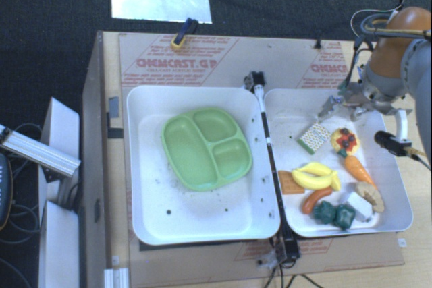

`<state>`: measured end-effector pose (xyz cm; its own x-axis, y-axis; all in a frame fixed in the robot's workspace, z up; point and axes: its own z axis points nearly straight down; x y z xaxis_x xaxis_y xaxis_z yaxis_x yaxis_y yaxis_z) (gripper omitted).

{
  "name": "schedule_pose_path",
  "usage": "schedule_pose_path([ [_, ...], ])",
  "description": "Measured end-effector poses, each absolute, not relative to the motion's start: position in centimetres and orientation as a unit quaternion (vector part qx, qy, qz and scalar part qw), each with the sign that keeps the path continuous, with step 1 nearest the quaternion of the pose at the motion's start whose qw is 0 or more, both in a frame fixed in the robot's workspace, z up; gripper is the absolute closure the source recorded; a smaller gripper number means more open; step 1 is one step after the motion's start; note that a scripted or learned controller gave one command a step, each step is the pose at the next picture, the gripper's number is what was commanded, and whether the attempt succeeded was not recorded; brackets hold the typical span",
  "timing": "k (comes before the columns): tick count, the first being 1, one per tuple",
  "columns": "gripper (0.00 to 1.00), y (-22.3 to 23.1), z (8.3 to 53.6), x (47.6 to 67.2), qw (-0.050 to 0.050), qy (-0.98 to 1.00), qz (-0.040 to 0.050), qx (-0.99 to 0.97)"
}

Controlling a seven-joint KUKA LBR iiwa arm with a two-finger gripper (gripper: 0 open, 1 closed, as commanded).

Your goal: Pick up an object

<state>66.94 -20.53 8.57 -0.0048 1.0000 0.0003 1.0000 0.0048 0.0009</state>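
Note:
My gripper (345, 108) hangs over the far right part of the right bin (398, 216), open with nothing between its fingers. Just below and left of it lies a green-and-white checkered block (314, 137). Beside that sits a yellow and red toy food piece (345, 140). Further toward the front lie a carrot (358, 170), a banana (316, 177), an orange cracker (289, 183), a sausage (316, 200), a dark green broccoli (335, 214), a white block (358, 206) and a bread piece (371, 195).
The left bin (145, 212) holds a green divided plate (206, 147). A dark divider rail (266, 145) runs between the two bins. The far left part of the right bin's floor is bare.

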Motion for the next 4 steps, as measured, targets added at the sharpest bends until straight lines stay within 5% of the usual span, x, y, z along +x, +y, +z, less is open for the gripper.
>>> schedule_pose_path([
  [2,0.0,-16.0,8.5,66.9,0.001,0.709,0.001,0.705],
  [4,0.0,-20.0,8.6,67.0,0.002,0.708,0.0008,0.706],
])
